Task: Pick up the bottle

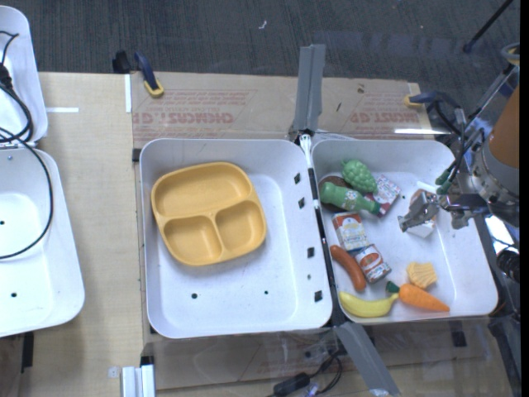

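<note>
In the camera view, two shallow white bins are seen side by side on the bench. In the left bin (165, 296), a yellow divided plate (208, 213) is laid flat toward the upper left, with three compartments facing up.

The right bin (471, 292) is crowded with small items. The green bottle (348, 197) is found lying on its side in the bin's upper left part, its neck pointed toward the right. A bunch of green grapes (359, 174) is set just above it, touching or nearly touching. A small red-and-white packet (386, 190) is placed just right of the grapes. Below the bottle, a carton (351, 231) and a small can (374, 263) are lined up, with a sausage (348, 269) beside them. A banana (369, 305), a carrot (421, 298) and a ridged yellow piece (421, 275) are gathered along the lower edge.

The gripper (420, 212) is seen low over the right half of the right bin, well apart from the bottle, reached in from the right. Whether its fingers are spread or pressed together cannot be told.
</note>
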Controlling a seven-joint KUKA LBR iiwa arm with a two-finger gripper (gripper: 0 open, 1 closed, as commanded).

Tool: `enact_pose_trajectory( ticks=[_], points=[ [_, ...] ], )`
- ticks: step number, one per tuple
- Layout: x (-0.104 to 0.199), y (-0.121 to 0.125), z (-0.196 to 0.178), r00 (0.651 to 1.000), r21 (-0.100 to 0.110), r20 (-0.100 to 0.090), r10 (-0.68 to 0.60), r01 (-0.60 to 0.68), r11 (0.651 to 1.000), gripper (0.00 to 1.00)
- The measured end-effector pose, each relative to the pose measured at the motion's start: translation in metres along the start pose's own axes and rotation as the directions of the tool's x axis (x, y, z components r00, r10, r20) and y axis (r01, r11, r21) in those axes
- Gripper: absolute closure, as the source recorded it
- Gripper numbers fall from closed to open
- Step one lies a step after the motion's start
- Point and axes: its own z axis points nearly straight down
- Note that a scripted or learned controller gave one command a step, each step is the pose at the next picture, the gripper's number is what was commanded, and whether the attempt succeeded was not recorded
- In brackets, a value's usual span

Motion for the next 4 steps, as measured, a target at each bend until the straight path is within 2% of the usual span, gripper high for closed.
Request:
enact_pose_trajectory(
  ticks=[1, 2, 3, 4],
  points=[
    [0.063, 0.065, 0.043, 0.989, 0.000, 0.000, -0.149, 0.149, 0.989, 0.00],
    [0.060, 0.140, 0.086, 0.988, -0.001, 0.001, -0.157, 0.157, 0.988, 0.00],
    [-0.002, 0.155, 0.165, 0.996, 0.000, 0.000, -0.092, 0.092, 0.996, 0.00],
    [0.007, 0.138, 0.176, 0.998, -0.023, 0.007, -0.060, 0.060, 0.998, 0.00]
  ],
)
